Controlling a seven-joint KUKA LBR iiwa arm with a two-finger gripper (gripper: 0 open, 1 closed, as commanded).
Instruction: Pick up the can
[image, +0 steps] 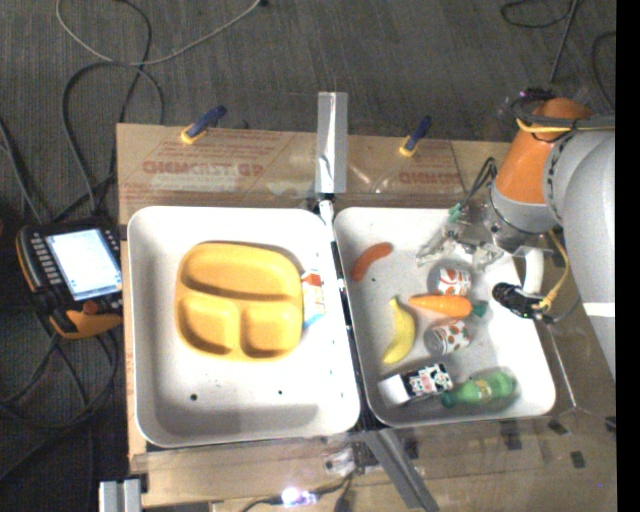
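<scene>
Two small white cans with red markings are in the right bin (540, 400). One can (453, 277) stands just behind the carrot (440, 304). The other can (448, 337) lies just in front of the carrot, beside the banana (400, 333). My gripper (465, 242) hangs low over the bin's far right part, right behind and above the first can. The metal parts of the gripper blur together, and nothing shows held in it. The grey arm with its orange band (530, 165) comes in from the right.
The right bin also holds a red sausage (372, 258), a black-and-white carton (425, 383) and a green bottle (482, 390) near the front wall. A yellow compartment tray (240, 298) lies in the left bin (150, 400). A black cable clip (512, 297) hangs at the arm's side.
</scene>
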